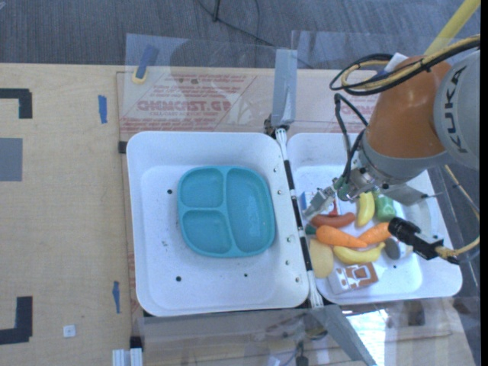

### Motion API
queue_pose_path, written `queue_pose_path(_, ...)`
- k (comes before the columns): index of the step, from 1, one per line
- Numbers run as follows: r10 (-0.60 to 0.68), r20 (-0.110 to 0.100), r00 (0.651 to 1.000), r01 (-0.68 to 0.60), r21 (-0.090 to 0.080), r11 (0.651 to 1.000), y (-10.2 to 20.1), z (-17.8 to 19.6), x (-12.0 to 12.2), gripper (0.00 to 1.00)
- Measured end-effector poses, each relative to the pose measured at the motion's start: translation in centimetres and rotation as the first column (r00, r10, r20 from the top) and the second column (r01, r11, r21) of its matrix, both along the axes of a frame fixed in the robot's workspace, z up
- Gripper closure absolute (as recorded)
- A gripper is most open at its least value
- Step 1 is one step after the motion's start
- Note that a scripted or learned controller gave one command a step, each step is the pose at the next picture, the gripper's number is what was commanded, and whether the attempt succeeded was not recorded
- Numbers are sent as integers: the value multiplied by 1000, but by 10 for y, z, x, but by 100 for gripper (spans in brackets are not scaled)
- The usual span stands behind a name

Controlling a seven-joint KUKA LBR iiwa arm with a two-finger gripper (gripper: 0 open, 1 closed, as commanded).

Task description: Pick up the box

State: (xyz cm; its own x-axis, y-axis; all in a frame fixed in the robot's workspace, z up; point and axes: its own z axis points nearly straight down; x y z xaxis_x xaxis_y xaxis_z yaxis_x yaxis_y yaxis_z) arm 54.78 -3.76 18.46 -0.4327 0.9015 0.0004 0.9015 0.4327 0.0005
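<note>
Begin at the near wall of the bin on the view's right. The box, small and white with orange print, lies flat there. A pale yellow piece sits just beside it toward the middle divider, and a yellow banana-shaped piece lies right behind it.

My judgement is that you should bring the pincer down from straight above and close it across the box's narrower sides. Stay off the bin wall and the two yellow pieces that crowd the box.

Farther back lie a carrot, a red piece, a banana and something green. Beyond these the pincer hangs low by the divider, apart from the box with the food between them. You cannot tell whether it is spread or pressed together, because it is small and blends into the clutter.

The arm covers the bin's far right part, and the box's print is too small to read.
</note>
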Motion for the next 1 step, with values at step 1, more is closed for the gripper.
queue_pose_path(1,-11,-1,1000,11,0,1000,-51,0,-24,0)
